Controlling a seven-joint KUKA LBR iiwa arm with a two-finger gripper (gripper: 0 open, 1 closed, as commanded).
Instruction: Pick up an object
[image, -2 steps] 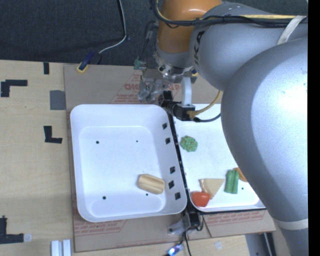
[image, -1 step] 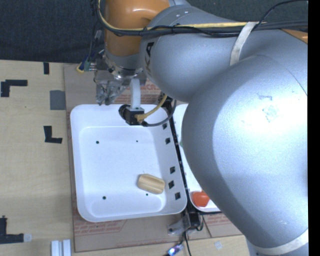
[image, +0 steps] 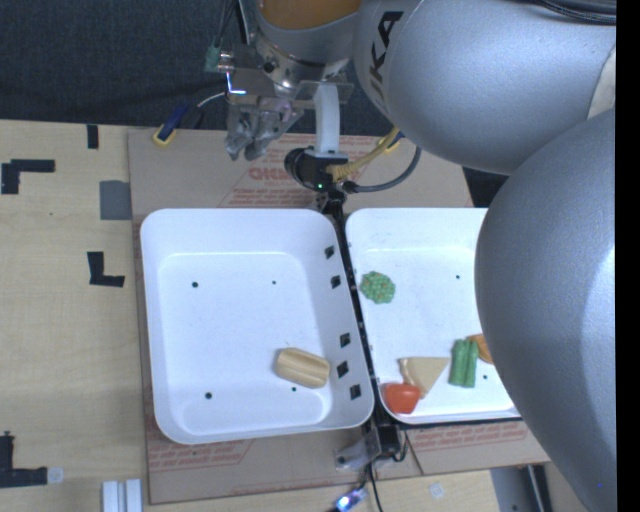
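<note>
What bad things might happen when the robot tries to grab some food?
The bread roll is rounded, so it might roll out of the gripper. In the right bin, the tomato, wedge and green stick crowd together, so the gripper may bump a neighbour.

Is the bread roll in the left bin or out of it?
In. The bread roll lies on the floor of the left bin, near its front right corner, inside the rim and apart from the walls.
</note>
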